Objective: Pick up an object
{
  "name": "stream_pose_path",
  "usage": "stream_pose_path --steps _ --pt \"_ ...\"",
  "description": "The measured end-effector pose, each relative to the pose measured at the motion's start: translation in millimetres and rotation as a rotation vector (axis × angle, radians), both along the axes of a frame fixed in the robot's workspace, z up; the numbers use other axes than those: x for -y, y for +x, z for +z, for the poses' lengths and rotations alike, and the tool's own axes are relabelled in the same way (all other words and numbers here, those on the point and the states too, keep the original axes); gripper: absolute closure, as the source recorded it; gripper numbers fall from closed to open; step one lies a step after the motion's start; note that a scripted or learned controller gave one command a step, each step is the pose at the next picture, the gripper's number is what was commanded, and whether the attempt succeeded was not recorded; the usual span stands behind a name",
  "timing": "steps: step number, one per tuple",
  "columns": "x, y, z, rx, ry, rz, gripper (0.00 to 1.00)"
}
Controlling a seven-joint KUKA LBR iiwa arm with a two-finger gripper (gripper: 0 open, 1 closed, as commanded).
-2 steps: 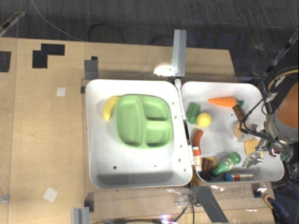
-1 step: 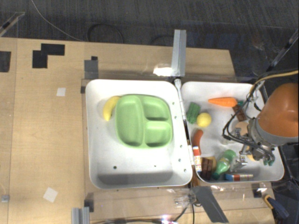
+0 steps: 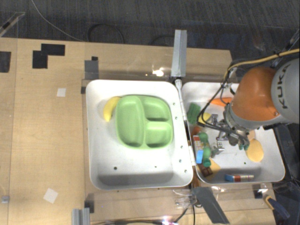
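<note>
On your far left the wooden bench [image 3: 42, 139] carries a few black patches and pale squares. Next, the left bin [image 3: 101, 172] holds a green divided tray [image 3: 142, 121], lying flat and filling most of the middle; a yellow banana [image 3: 109, 108] sits against the tray's left edge, curved along it, partly tucked beside the rim. A grey metal post [image 3: 178, 53] stands at the top where the two bins meet. Moving on to the right bin [image 3: 272, 170]: along its left wall you see a cluster of small objects touching or overlapping, a green piece [image 3: 193, 112] uppermost, a red-and-green piece [image 3: 202, 138] lower, then a blue block [image 3: 199, 156]; their shapes are too small to name. A marker-like stick [image 3: 239, 177], blue and red, lies flat near the bin's lower wall. The gripper [image 3: 224, 142] hangs low over the middle of this bin, just right of the cluster; you cannot tell how its jaws stand, nor whether anything is held. Above it bulks the orange band [image 3: 253, 95] of the arm. A yellow rounded object [image 3: 255, 151] rests just right of the gripper
</note>
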State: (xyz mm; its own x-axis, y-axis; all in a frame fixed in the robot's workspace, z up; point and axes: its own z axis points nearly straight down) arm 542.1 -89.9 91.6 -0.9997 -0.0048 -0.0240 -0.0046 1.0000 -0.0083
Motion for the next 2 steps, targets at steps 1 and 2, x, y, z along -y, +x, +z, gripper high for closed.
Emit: stream_pose_path --steps 1,2 --pt "-1.1 3.9 14.4 0.012 -0.002 0.008 1.00" --pt "36.8 107.2 93.9 -0.007 0.002 0.210 1.00"
